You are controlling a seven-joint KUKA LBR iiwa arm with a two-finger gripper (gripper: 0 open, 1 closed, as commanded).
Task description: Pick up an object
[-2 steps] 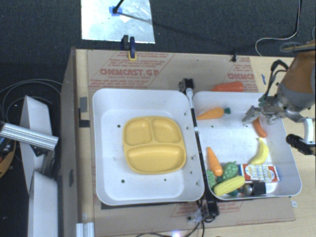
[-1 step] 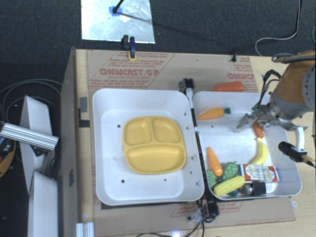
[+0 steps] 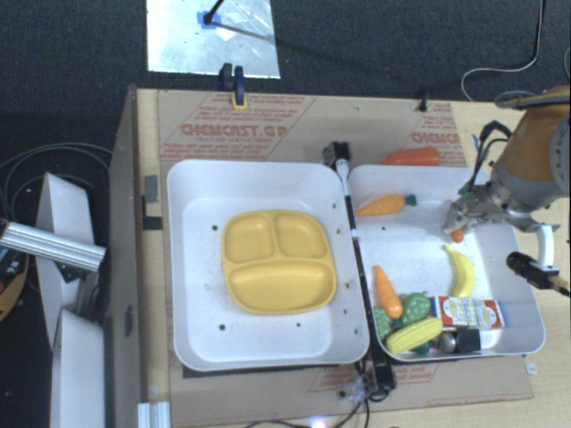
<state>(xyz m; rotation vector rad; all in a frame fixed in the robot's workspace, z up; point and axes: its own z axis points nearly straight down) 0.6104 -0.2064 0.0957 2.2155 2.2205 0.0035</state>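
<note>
Bench with two shallow white bins side by side, seen from above at a slant.

Left bin — holds one yellow divided plate with three compartments, lying flat near the bin's middle.

Right bin — holds the toy foods:
- carrot, lying along the far end of the bin, its green top pointing right;
- second carrot, near the left wall, tip pointing away from the near edge;
- banana, upright in the view, toward the right side;
- broccoli, just beside the second carrot;
- corn cob, at the near edge, touching the broccoli;
- small carton with a red-and-white label, just right of the corn;
- dark can-like item below the carton, too small to identify.

Outside the bins, an orange vegetable rests on the cardboard beyond the right bin's far wall.

Gripper — low over the right bin's far right part, above the banana. A small orange-red piece sits at its fingertips; whether it is gripped cannot be told, nor whether the fingers are apart or together.

Arm — enters from the right, orange band visible.
</note>
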